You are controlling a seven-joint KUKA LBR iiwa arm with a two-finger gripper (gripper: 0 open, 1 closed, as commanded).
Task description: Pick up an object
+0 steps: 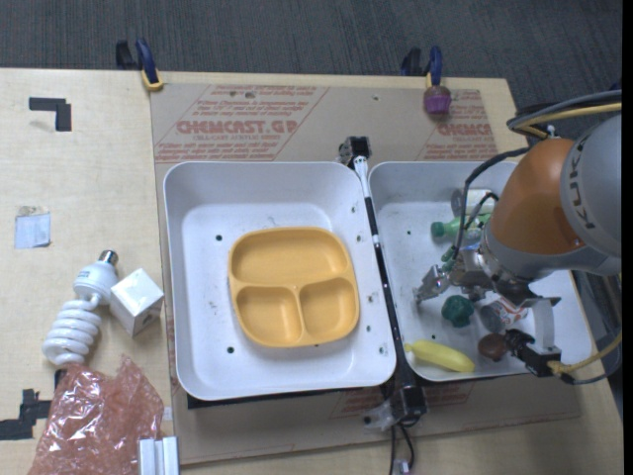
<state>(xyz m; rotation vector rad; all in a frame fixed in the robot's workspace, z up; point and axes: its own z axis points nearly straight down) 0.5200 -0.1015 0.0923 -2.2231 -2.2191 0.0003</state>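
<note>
My gripper (pixel 436 283) is low inside the right bin (pixel 396 191), near its middle, hanging from the grey arm with the orange band (pixel 534 211). Just below and right of it lies a dark green round object (pixel 457 311). A yellow banana (pixel 441 356) rests near the bin's front edge. To its right sits a brown round object (pixel 492 345). A light green object (pixel 447 230) lies above the gripper, partly hidden by the arm. Nothing shows held in the gripper.
The left bin (pixel 188 265) holds a yellow divided plate (pixel 294 285). Left of the bins, on the bench, lie a spiral light bulb (pixel 79 315), a white cube (pixel 136 301) and a pink plastic bag (pixel 94 424). A purple object (pixel 437 99) sits behind the right bin.
</note>
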